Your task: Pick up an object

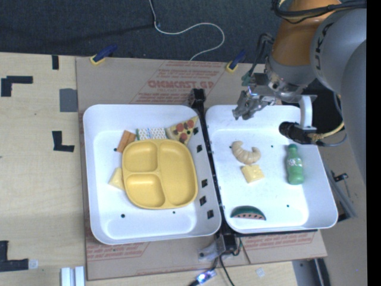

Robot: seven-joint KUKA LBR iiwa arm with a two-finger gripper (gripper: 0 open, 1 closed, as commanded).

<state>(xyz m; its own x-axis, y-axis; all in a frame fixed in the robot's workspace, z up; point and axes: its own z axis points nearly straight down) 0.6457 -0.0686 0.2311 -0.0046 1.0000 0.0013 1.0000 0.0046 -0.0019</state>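
Nearest the lens, at the front rim of the right bin, lies a watermelon slice, a flat half-moon with a green rind and red flesh. Both shallow white bins sit side by side on a sheet of brown cardboard printed with red lettering, which lies on a pale wooden bench marked with dark shapes. Beyond the bench is a dark blue carpeted floor crossed by a thin white cable.

Further into the right bin are a pale yellow cheese wedge, a tan, curled croissant just behind it, and a green bottle lying well to their right near the bin's side. They all look like smooth plastic toys.

Most of the left bin is taken up by a yellow divided plate with three hollows and rounded corners. Tucked around its far and left edges are an orange stick, a pizza slice, a small checked piece and a yellow wedge.

The grey arm with its orange band reaches in from the right. Its claw hangs over the far left corner of the right bin, apart from the croissant below it. Nothing can be seen between its fingers, and I cannot tell how wide they stand.
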